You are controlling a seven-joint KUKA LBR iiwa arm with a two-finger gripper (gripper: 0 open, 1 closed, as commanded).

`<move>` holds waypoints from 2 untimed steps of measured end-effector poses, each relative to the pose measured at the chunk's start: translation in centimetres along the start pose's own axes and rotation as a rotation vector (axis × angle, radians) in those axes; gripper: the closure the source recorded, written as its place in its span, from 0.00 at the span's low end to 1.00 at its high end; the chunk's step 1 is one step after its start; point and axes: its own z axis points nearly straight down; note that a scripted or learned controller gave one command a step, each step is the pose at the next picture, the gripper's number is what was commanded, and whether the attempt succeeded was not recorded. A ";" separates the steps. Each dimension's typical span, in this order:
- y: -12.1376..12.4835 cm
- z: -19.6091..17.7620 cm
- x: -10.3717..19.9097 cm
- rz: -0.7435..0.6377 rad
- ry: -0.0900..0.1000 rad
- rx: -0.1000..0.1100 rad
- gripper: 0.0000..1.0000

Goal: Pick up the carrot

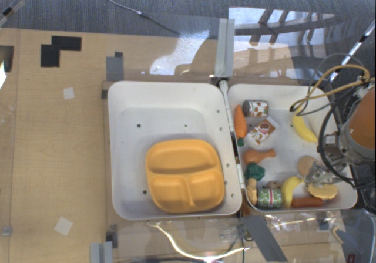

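Observation:
The carrot (239, 121) is a short orange piece that lies lengthwise along the left wall of the right bin (282, 93), beside a small can (255, 108) and a printed carton (261, 132). My gripper (320, 175) hangs low over the bin's right front corner, just above a round tan bun (324, 192). It is well to the right of the carrot, with several toys between them. The arm's orange band (362, 132) is at the right edge, and dark cables loop around it.
The right bin also holds a banana (304, 128), a drumstick (259, 154), a green piece (254, 171), a green can (270, 198), a yellow fruit (291, 189) and a sausage (306, 202). A yellow divided plate (185, 175) lies in the left bin (135, 115).

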 end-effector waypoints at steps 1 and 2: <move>-0.2 -9.3 0.1 -0.270 0.002 0.007 1.00; -5.9 -5.8 -5.3 -0.403 -0.003 -0.002 1.00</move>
